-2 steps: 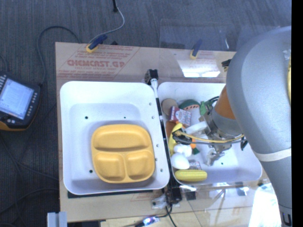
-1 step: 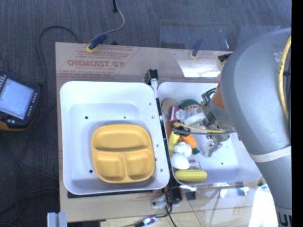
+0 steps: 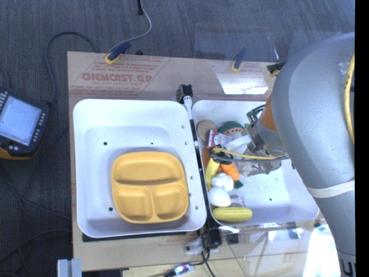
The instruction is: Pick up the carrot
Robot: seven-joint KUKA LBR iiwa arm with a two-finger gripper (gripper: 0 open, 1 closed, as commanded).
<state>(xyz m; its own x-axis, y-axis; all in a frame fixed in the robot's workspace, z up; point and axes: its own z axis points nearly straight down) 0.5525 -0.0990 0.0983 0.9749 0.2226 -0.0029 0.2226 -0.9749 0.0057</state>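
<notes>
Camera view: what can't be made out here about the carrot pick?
Carrot: just a small orange patch shows. The gripper overlaps its upper end, so contact between them cannot be told.
Right bin: its right side is hidden under the grey arm.
White pieces beside the carrot: too small and blurred to identify.

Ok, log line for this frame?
gripper: low over right bin, next to carrot | carrot: by bin's left wall | grasp: unconfirmed | left bin: yellow divided plate
</notes>
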